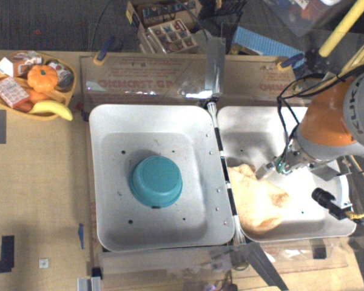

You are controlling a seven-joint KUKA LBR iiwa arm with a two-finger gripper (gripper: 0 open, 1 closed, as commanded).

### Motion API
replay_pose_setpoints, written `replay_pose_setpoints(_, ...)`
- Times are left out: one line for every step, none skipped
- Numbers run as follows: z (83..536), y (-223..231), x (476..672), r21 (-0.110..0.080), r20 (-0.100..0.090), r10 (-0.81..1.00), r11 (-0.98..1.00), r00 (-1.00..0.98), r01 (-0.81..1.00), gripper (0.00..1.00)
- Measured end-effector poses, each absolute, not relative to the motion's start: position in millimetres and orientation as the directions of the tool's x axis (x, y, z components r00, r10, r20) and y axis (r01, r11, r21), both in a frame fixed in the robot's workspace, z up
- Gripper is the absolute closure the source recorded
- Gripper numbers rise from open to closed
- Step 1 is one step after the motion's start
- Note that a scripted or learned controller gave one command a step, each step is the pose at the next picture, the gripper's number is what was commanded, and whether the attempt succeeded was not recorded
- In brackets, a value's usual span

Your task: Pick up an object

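A teal bowl [157, 180] lies upside down in the middle of the left bin [109, 126]. A crumpled pale yellow cloth [258, 200] sits in the near left part of the right bin [249, 126]. The arm, with its orange band [327, 123], reaches in from the right over the right bin. My gripper [276, 167] hangs low just above the cloth's far right edge. Nothing shows between its fingers.
A basket [30, 86] of toy food, with a pumpkin and a banana, stands at the bench's far left. A clear panel [151, 77] runs behind the bins. Cables [291, 111] trail over the right bin's far side.
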State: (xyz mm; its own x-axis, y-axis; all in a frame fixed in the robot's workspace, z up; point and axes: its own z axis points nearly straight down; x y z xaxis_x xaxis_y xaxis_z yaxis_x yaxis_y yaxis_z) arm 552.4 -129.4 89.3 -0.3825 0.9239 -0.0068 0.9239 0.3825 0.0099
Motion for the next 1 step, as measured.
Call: replay_pose_setpoints(88.9, -141.9, 496.9, 0.008, -0.005, 0.912, 0.409, -0.409, 0.912, 0.00)
